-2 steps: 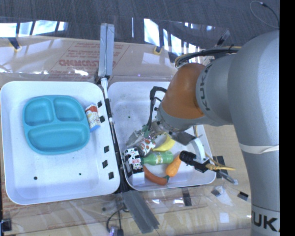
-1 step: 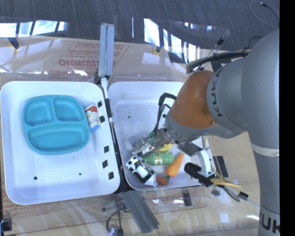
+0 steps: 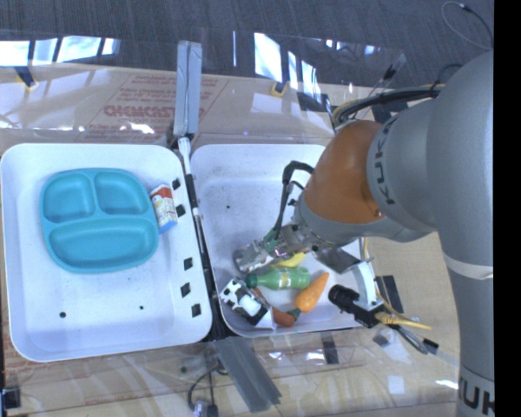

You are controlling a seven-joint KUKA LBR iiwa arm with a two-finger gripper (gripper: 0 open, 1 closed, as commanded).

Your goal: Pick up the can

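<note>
Can (image 3: pixel 163 208), red-white label unreadable, lies in left bin (image 3: pixel 35 320) touching blue divided plate (image 3: pixel 95 220). Gripper (image 3: pixel 262 254) low in right bin (image 3: pixel 243 168) above green bottle (image 3: pixel 282 279); grip state unclear. "KUKA" on arm (image 3: pixel 434 155).

my bench (image 3: pixel 113 380) carries two shallow white bins side by side, the left bin (image 3: pixel 17 259) and the right bin (image 3: pixel 234 172), touching along their inner edges.

Two bins (image 3: pixel 17 233), one can (image 3: pixel 163 208)
</note>
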